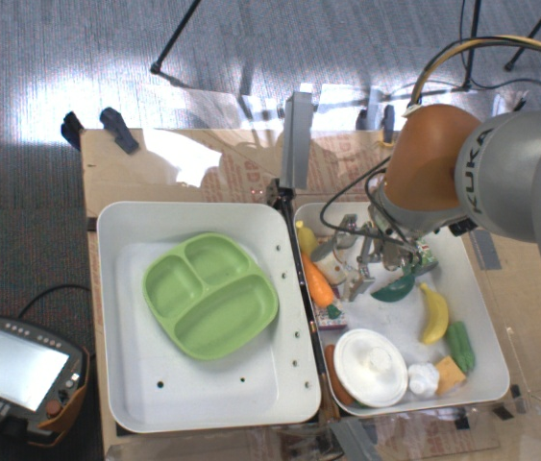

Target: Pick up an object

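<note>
My gripper (362, 262) hangs low over the upper left part of the right bin (477, 301), below the orange wrist band. Its tip is close to an orange carrot (318, 282) on its left and a dark green piece (395, 289) on its right. I see nothing held in it. A yellow piece (306, 237) lies by the bin's left wall. A banana (433, 313), a green cucumber (460, 346), a white round dish (371, 366), a white ball (423, 380) and an orange block (450, 374) lie nearer the front.
The left bin (126, 353) holds a green divided plate (210, 294). A small box (331, 314) lies by the wall between the bins. A grey upright post (297, 142) stands behind the bins. A tablet (15, 371) sits off the bench at front left.
</note>
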Controlling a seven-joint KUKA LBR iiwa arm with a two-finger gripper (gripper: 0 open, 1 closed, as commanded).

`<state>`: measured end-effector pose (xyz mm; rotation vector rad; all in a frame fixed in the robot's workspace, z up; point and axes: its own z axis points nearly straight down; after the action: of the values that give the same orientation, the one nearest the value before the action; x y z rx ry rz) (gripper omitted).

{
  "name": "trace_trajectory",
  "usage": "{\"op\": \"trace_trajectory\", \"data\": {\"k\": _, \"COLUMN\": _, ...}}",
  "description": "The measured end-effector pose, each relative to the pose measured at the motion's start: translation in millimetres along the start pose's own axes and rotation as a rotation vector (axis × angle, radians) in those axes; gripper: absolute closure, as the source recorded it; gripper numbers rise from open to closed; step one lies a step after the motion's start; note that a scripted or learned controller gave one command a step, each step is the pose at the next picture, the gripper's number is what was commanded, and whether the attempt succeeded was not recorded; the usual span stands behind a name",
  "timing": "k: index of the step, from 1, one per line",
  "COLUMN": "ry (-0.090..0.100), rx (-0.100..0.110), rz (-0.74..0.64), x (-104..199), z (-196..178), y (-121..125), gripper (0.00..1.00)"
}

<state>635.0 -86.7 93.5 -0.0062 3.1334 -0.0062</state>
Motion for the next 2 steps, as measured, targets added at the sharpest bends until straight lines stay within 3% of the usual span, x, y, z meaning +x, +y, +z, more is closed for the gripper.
{"op": "trace_trajectory", "data": {"k": 1, "ry": -0.001, "rx": 0.001, "rz": -0.043, "x": 0.9, "z": -0.2, "y": 1.8, "gripper": 0.00}}
{"op": "trace_trajectory", "data": {"k": 2, "ry": -0.007, "rx": 0.002, "rz": 0.025, "x": 20.6, "z": -0.3, "y": 0.6, "gripper": 0.00}}
